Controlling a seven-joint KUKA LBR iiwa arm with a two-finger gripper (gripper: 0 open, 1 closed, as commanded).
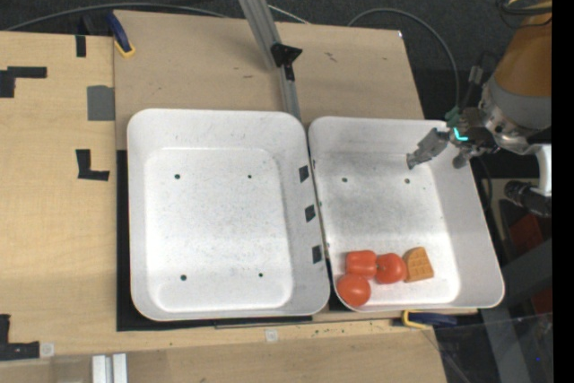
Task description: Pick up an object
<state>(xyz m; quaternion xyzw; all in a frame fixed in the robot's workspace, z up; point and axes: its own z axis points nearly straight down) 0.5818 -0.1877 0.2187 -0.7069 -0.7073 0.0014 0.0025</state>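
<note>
Pincer (pixel 437 150) hovered over the right bin's (pixel 377 148) far edge — grip state impossible to tell. Four items sat clustered at that bin's near edge: three red pieces (pixel 361 262) (pixel 389 268) (pixel 353 289), one tan block (pixel 418 264). Left bin (pixel 215 130) adjoined it.

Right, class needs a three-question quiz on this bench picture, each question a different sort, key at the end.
1. True or false: the red pieces lie in the left bin.
2. Which corner of the right bin holds the items: A near, B far?
3. Fill in: the tan block lies beside the ___ pieces.

Key: 1 false. 2 A. 3 red.
</note>
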